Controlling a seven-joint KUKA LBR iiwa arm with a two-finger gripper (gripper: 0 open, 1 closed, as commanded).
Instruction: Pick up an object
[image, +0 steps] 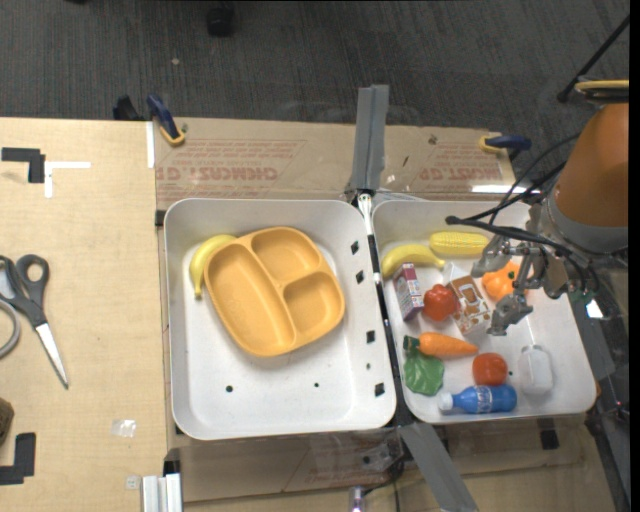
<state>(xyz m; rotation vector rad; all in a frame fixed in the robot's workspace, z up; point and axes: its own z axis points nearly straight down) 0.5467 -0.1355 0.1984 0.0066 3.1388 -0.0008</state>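
The right bin holds several toy foods: a corn cob, a banana, a red tomato, a carrot, a green leafy piece, a small red ball, a blue bottle, a purple packet, a snack wrapper and a white object. My gripper hangs over the bin's right part, above an orange fruit and the wrapper. Its fingers stand apart and nothing is between them.
The left bin carries a yellow divided plate with a banana tucked behind its left edge. Scissors lie on the wooden bench at far left. A grey divider post stands between the bins at the back.
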